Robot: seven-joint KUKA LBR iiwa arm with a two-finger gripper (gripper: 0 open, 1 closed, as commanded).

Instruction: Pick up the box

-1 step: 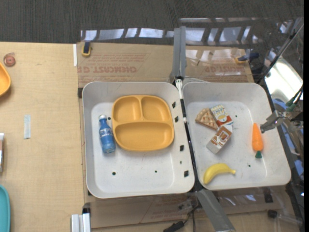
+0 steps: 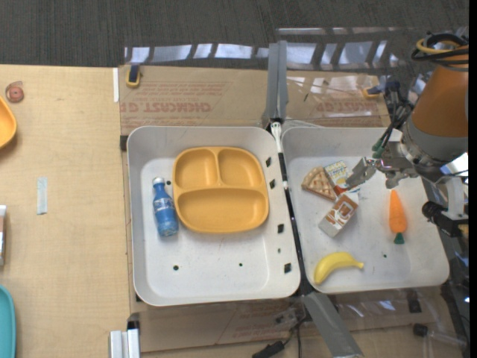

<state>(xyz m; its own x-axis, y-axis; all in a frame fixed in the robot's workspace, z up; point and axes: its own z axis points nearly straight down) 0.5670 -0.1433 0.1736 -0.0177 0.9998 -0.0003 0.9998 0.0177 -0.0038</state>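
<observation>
The box (image 2: 339,215) is a small white carton with red-brown print, lying tilted on the floor of the right bin (image 2: 373,274). My gripper (image 2: 375,174) hangs above the bin's upper middle, up and to the right of the box and apart from it. Its fingers (image 2: 361,174) look spread open, with nothing between them. The grey arm with its orange band (image 2: 441,103) comes in from the right.
In the right bin a waffle-like piece (image 2: 320,184) and a small yellow-white packet (image 2: 337,172) lie just above the box. A carrot (image 2: 397,213) lies to its right and a banana (image 2: 337,265) below. The left bin (image 2: 149,274) holds a yellow divided plate (image 2: 220,189) and a blue bottle (image 2: 164,208).
</observation>
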